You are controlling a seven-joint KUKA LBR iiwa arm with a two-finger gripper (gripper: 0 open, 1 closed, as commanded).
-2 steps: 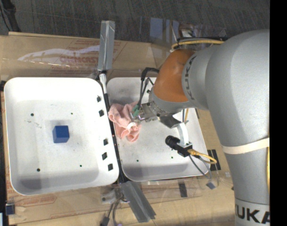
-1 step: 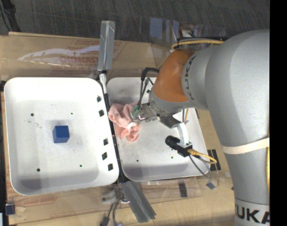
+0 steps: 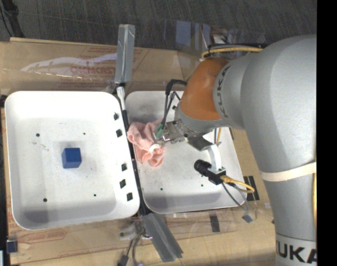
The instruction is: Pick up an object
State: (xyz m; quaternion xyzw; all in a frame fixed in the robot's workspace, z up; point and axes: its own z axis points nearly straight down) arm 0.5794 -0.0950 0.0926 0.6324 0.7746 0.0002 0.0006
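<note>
The arm (image 3: pixel 268 110) is bending over the right bin (image 3: pixel 185 195), its gripper (image 3: pixel 164 136) touching the pink cloth (image 3: pixel 146 143); jaw state unclear.

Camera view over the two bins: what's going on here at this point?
A grey KUKA arm reaches in from the right, its gripper down in the right bin at a crumpled pink cloth by the divider. Whether it has actually gripped the cloth isn't clear. A blue cube sits alone in the left bin.
</note>
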